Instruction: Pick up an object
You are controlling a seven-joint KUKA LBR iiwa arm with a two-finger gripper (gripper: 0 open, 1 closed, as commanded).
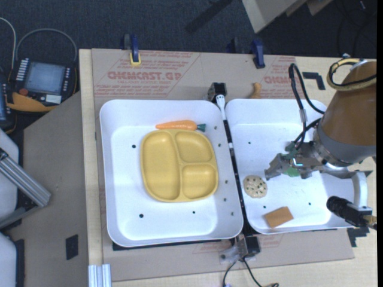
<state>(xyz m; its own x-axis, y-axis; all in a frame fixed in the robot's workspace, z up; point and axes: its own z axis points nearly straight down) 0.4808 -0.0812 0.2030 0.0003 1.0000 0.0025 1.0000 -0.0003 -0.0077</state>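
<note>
The gripper (286, 167) hangs over the right bin (263, 115) — whether open or clenched, I cannot tell. A cookie (255, 186) lies at its seven o'clock, a brown block (279, 216) at six.

yellow tray (160, 160), orange carrot (176, 125) with green tip, speckled beige cookie (255, 186), tan block (278, 216), white bins (119, 178)

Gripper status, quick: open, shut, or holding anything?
Gripper: over the right bin, above and to the right of the cookie; whether it is open or shut cannot be told, and nothing is visibly held.
</note>
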